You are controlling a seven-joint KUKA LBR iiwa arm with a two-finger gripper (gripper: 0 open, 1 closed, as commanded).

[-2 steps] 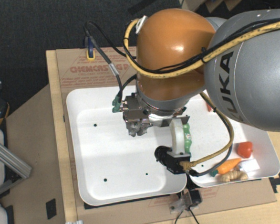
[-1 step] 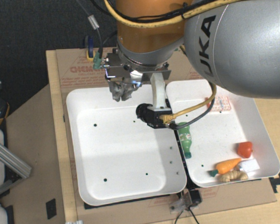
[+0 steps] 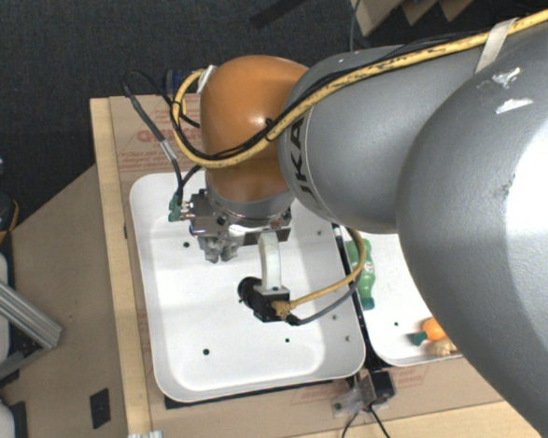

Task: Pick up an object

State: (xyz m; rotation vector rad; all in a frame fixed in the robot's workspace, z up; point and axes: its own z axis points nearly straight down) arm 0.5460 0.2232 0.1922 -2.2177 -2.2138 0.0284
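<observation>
Gripper (image 3: 222, 248) hangs low over the left bin (image 3: 172, 361); whether it is released or clenched, I cannot tell. Arm (image 3: 419, 156) hides most of the right bin (image 3: 395, 341), where a green object (image 3: 364, 277) and an orange object (image 3: 433, 329) peek out.

One fixed camera looks down aslant on both bins (image 3: 172, 361), arm (image 3: 438, 155) close beneath.

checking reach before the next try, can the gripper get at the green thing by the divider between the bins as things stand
Probably yes. The green object lies along the right bin's left edge, close beside the gripper over the left bin. The yellow cable partly crosses it, and the rim crowds one side.
</observation>
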